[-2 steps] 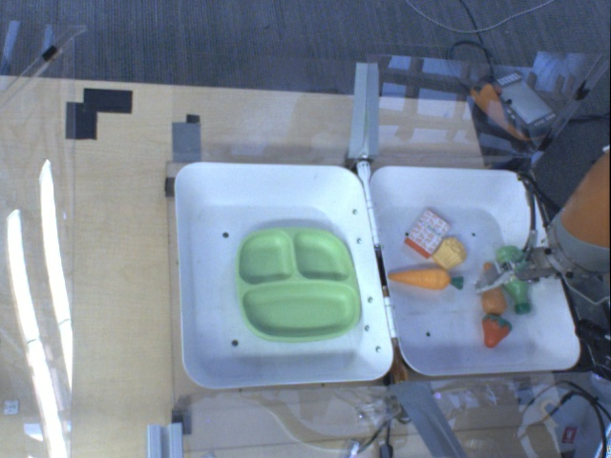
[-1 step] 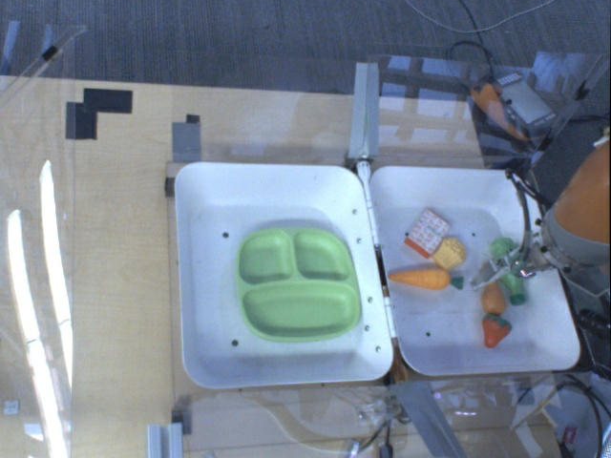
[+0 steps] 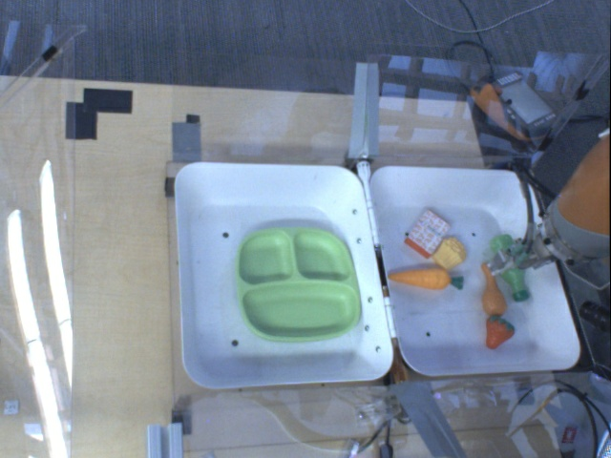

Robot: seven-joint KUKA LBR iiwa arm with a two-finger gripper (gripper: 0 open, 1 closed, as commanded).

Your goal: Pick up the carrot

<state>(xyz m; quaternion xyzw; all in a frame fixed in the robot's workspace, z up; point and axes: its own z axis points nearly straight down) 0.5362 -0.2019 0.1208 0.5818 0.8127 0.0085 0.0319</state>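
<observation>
An orange carrot [image 3: 420, 278] with a small green stem end lies on its side in the right bin [image 3: 449, 346], near that bin's left wall. A second, slimmer orange vegetable [image 3: 493, 295] lies further right, pointing up the bin. My gripper [image 3: 523, 259] reaches in from the right edge and sits low over green toy pieces [image 3: 503, 249] at the bin's right side. It is well to the right of the carrot and not touching it.
A green divided plate [image 3: 297, 284] sits in the left bin [image 3: 205, 256]. The right bin also holds a red-and-white checked block [image 3: 427, 231], a yellow piece [image 3: 450, 252], a green piece [image 3: 518, 288] and a strawberry [image 3: 498, 332]. Cables and clutter lie beyond the bins at the upper right.
</observation>
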